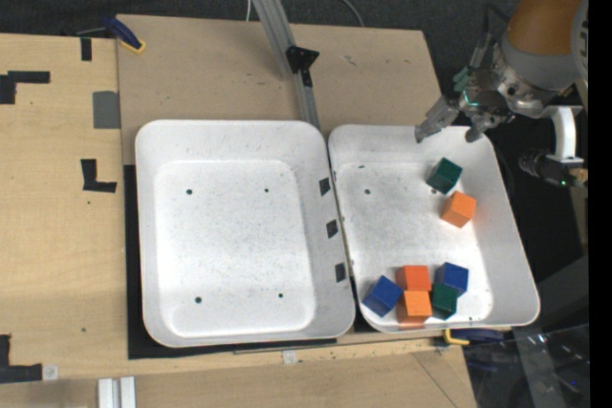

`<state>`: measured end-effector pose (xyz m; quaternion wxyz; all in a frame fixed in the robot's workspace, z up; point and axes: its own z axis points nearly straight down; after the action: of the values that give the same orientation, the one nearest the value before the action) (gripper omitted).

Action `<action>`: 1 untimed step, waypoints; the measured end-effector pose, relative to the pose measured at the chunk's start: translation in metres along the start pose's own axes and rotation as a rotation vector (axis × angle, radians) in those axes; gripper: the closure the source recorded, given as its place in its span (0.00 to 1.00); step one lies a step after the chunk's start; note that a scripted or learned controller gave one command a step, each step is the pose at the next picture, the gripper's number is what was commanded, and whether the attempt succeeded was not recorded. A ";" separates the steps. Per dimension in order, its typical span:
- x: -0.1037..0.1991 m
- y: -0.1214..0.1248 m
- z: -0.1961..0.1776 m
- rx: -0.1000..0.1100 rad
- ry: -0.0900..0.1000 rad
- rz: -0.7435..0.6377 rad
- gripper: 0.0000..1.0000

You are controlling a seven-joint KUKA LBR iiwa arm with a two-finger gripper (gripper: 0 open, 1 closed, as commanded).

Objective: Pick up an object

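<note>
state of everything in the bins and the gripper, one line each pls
gripper: open, holding nothing, above the right bin's far edge
green block: loose, tilted, near the gripper
orange block: loose, beside the green block
cluster of blocks: two blue, two orange, one green, packed together at the near edge
right bin: holds all the blocks
left bin: no blocks in it

The grey arm (545,24) reaches in from the right, pincer (451,128) spread wide, holding nothing.
</note>
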<state>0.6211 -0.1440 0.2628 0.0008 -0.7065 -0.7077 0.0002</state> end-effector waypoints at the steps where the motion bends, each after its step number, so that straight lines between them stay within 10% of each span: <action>1: 0.000 0.000 0.000 0.000 -0.001 -0.001 0.00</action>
<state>0.6211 -0.1441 0.2629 0.0006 -0.7062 -0.7080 0.0006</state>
